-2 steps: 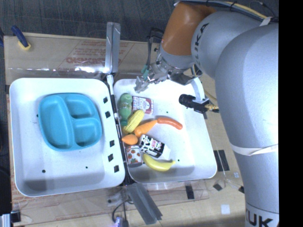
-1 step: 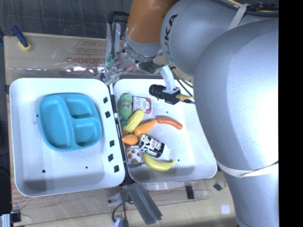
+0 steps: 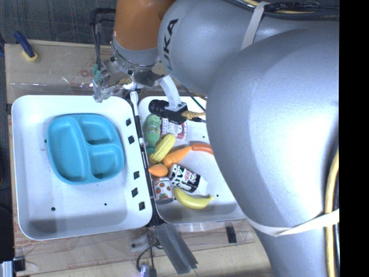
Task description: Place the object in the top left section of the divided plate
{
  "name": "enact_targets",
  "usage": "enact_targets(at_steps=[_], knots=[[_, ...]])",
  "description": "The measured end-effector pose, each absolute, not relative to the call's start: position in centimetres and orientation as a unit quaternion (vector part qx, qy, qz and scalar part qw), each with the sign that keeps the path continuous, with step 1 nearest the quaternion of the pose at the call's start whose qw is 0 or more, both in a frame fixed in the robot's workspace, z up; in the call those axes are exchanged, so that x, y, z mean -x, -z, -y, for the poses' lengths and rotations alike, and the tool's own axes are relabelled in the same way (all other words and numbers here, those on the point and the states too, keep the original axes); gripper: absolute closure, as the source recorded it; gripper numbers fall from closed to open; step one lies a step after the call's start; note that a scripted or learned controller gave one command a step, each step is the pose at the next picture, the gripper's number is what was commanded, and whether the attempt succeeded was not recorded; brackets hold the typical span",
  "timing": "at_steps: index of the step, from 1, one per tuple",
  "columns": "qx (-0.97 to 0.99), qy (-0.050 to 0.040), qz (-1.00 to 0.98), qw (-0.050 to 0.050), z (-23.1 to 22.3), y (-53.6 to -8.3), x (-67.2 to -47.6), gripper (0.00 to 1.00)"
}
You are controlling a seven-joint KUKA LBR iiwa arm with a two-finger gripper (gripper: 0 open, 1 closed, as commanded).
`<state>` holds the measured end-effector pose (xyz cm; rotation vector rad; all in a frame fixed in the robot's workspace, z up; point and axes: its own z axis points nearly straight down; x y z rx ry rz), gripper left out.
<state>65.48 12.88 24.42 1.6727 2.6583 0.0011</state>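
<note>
Across the arm [image 3: 230,68] I'm reading "KA", its first letters hidden. Over the left bin's [image 3: 34,212] top right corner the gripper [image 3: 104,88] is hovering, blurred; I can't tell its state. The plate [image 3: 85,149] is lying in that bin; food is crowding the half-hidden right bin [image 3: 173,215].

Lying under the two white bins [image 3: 34,212]: a pale wooden bench [image 3: 57,56], catching even light. Running behind it, along the top: a dark ribbed wall [image 3: 52,4]. Resting at the bench's far left corner: a blue-handled tool [image 3: 24,44].
</note>
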Motion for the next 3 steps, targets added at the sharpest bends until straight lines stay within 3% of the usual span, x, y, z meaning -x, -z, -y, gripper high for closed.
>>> enact_targets(at_steps=[1, 2, 3], knots=[[-0.517, 0.0005, -0.856, 0.000, -11.4, -9.2, -61.9, 1.00], [-0.465, 0.0005, -0.885, 0.001, 3.2, -19.3, -65.7, 1.00], [-0.604, 0.0001, -0.797, 0.001, 8.7, -19.3, -65.7, 1.00]])
